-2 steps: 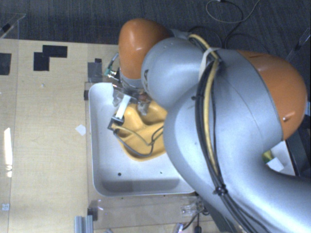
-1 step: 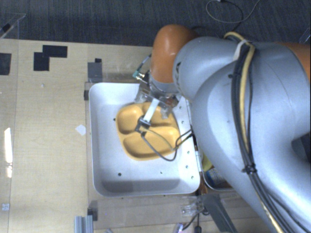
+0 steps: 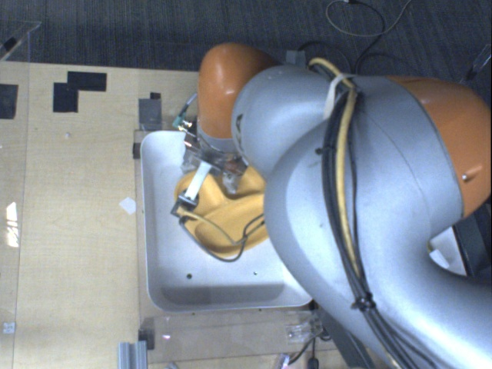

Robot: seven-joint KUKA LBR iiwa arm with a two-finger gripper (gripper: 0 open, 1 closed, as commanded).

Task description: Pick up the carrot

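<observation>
The pale bench (image 3: 77, 229) carries a white bin (image 3: 165, 275), into which the arm (image 3: 361, 206) reaches. The gripper (image 3: 227, 180) sits low on a yellow lump (image 3: 219, 225) in the bin; its opening cannot be told, nor where the carrot lies. Judged step: grasp attempt; the next move calls for a straight lift and a check of the hold

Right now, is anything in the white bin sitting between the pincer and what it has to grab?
Yes. A big rounded yellow lump lies directly under the pincer in the shallow white bin. The grey arm hides the bin's right side, so what lies there cannot be told.
</observation>
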